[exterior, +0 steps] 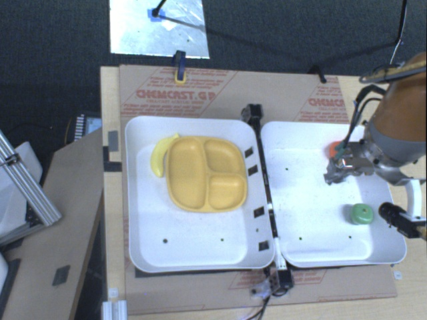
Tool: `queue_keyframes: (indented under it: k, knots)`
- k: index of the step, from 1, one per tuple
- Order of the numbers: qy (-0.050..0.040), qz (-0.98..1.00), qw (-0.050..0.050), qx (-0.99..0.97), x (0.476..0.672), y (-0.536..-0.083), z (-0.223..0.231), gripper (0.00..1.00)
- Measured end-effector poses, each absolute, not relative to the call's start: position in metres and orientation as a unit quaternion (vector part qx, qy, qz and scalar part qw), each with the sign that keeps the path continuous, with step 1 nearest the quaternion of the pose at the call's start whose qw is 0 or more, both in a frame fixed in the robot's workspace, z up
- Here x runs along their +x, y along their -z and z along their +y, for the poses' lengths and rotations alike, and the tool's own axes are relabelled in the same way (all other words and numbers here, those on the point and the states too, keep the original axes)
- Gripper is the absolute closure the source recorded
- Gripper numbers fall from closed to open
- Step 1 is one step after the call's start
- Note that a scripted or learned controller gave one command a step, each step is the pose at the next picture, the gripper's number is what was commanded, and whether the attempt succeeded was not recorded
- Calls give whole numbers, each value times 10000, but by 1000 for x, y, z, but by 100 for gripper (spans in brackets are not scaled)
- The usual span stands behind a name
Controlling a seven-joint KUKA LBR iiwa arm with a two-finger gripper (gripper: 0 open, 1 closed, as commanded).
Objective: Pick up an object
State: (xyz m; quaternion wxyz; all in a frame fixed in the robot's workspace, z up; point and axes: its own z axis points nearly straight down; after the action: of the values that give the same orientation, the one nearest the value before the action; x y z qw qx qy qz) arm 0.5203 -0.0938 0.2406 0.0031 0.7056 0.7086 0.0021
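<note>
Two white bins side by side on the bench (113, 245): left bin (200, 245), right bin (307, 242). Left bin: one yellow divided plate (203, 173) with three compartments, sitting roughly centre and toward the far side; one banana (159, 155), tucked against the plate's left edge, touching or just under its rim, can't tell which. Right bin: one small green round object (361, 213), near the right wall toward the near side, sitting upright on the bin floor; one orange object (332, 149) at the far right, partly hidden behind the claw, shape not readable. One arm (400, 122) in from the right, grey with the orange band above the wrist, over the right bin's far right corner. One claw (339, 169) low over the right bin, just beside the orange object, well apart from the green one. Fingers too small and blurred against the wrist hardware; can't tell if apart or together, and nothing visibly between them. Four black clips along the seam between the bins. One cardboard sheet (220, 95) with red print under both bins. One shiny foil square (159, 19) on the dark floor beyond the bench.
</note>
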Motion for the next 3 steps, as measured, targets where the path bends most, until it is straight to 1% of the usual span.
queue_keyframes:
  k: [1, 2, 3]
  knots:
    - [-12, 7085, 18, 7057, 521, -265, -94, 100]
    - [-14, 7103, 7, 7039, 530, -266, -49, 100]
    - [-12, 7108, 1, 7034, 546, -252, 8, 100]
